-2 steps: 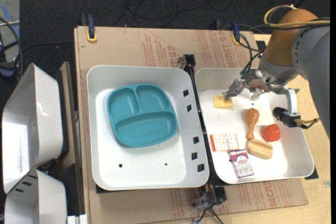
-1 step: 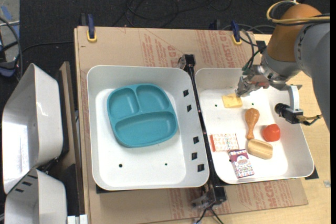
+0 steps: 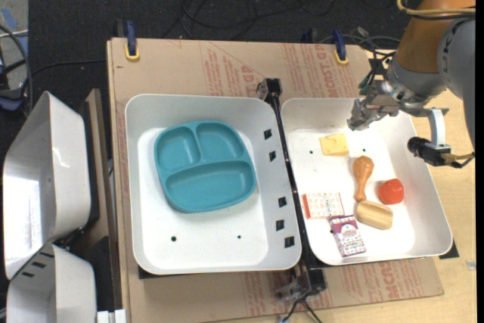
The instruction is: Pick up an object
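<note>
The gripper (image 3: 361, 119) hangs over the right bin (image 3: 431, 238); whether it is released or clenched, I cannot tell. A pale yellow cheese wedge (image 3: 333, 144) lies just beside it at seven o'clock. The arm is cut off at the edge. Brown cardboard (image 3: 227, 64) underlies both bins.

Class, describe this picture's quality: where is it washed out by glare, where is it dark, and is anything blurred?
Camera view: the right bin floor glares near white around the end effector; the floor beyond the bench is dark; the teal plate and cheese wedge look sharp.
</note>
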